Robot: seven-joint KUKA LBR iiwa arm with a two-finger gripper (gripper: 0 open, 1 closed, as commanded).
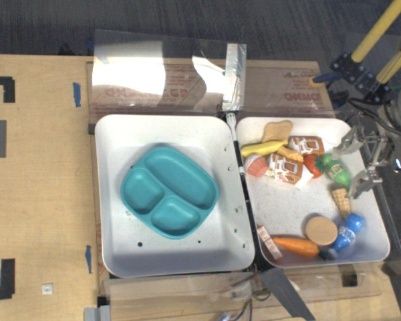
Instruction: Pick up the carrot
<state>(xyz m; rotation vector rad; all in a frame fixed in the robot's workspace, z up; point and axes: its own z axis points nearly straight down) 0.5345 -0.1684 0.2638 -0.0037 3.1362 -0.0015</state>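
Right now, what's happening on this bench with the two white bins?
A robot arm is after the carrot, which lies untouched along the near edge of the right bin, beside a round tan disc and a blue bottle. The arm's hand sits at that bin's far right side, well away from the carrot. The left bin holds a teal divided plate.

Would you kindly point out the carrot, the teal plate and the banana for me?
carrot (296, 247): camera view, middle of its orange body.
teal plate (178, 171): camera view, floor of its largest compartment.
banana (264, 148): camera view, middle of the yellow fruit.
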